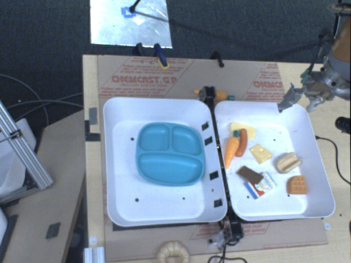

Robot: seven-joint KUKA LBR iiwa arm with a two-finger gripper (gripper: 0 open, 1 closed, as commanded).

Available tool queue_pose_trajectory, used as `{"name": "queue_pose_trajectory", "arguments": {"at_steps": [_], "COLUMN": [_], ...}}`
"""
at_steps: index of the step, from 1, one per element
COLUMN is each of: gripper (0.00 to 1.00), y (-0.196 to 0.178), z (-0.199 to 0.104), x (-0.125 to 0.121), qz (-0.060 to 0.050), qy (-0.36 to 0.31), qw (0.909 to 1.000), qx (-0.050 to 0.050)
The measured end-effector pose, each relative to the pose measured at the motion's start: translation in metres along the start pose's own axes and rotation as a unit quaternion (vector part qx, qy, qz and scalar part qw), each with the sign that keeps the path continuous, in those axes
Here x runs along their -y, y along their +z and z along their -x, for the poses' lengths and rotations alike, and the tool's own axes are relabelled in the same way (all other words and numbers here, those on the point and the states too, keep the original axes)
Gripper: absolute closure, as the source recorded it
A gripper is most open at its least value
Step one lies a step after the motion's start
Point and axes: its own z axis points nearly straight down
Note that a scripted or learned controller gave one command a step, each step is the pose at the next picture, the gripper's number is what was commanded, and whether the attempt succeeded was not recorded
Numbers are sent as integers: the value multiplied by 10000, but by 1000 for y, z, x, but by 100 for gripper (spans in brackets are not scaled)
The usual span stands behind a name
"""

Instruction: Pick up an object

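The right bin holds several toy foods: an orange carrot, a red sausage, a yellow cheese wedge, a pale cheese cube, a bread roll, a waffle, a brown chocolate bar and a red, white and blue packet. My gripper hangs at the far right corner of that bin, its two fingers spread apart with nothing between them. It is well above and to the right of the foods.
The left bin bears a blue divided plate. A divider with black clips runs between the bins. A metal sheet lies beyond the bench. An aluminium frame stands at the left.
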Motion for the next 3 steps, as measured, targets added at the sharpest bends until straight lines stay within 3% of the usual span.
{"name": "queue_pose_trajectory", "arguments": {"at_steps": [1, 3], "gripper": [0, 0], "y": [-8, 96], "z": [-1, -5], "x": [-2, -10], "qz": [61, 40], "qy": [-14, -26], "qw": [10000, 10000], "qx": [9, 5]}}
